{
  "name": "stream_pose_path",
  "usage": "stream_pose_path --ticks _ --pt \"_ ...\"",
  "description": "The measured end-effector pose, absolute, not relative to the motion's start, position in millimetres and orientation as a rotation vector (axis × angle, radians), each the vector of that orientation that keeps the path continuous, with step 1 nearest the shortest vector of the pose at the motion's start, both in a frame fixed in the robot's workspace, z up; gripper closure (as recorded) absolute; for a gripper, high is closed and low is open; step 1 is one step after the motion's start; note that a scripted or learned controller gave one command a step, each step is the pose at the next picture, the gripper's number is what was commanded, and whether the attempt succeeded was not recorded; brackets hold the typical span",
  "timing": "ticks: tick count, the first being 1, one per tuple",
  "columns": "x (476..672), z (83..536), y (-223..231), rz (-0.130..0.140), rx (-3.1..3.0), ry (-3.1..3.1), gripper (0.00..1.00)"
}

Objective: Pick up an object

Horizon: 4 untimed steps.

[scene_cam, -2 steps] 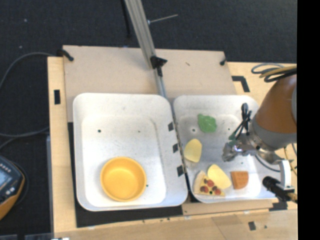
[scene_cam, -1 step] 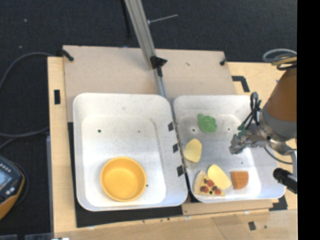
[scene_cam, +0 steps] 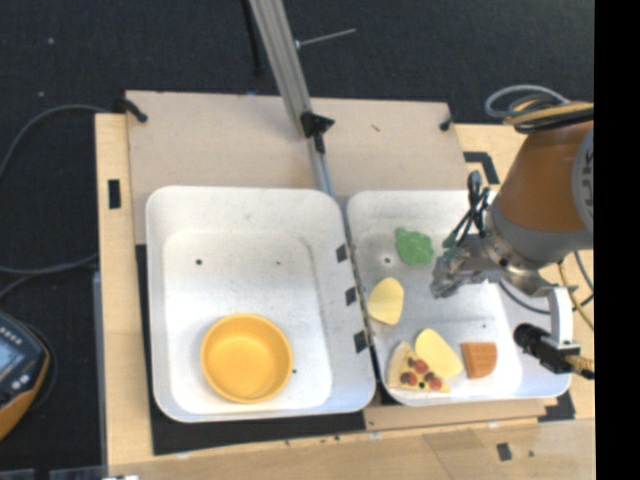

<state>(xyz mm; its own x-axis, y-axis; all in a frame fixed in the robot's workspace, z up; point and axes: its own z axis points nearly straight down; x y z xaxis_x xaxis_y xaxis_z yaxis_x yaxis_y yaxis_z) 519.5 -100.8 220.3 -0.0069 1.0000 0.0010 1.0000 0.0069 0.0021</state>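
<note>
Grey arm [scene_cam: 548,218] with wide orange band, dark cables along wrist, small grey metal gripper [scene_cam: 447,273], 2 fingers.

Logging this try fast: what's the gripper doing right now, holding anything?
Gripper: low over the right bin, just right of the green piece; nothing seen between its fingers, open or closed cannot be told.

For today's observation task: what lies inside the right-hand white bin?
The right bin holds a green piece, two yellow pieces, an orange block and a speckled slice; the arm covers its right side.

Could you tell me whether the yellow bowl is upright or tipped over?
Upright: the yellow bowl shows its round open mouth, sitting in the left bin.
</note>
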Motion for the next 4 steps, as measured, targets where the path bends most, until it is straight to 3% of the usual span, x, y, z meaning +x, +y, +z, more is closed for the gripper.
stream_pose_path --ticks 2,4 --pt "566.8 240 -12 0.005 2.212 2.23 1.0" --pt "636.1 241 82 -0.001 2.218 2.224 1.0"
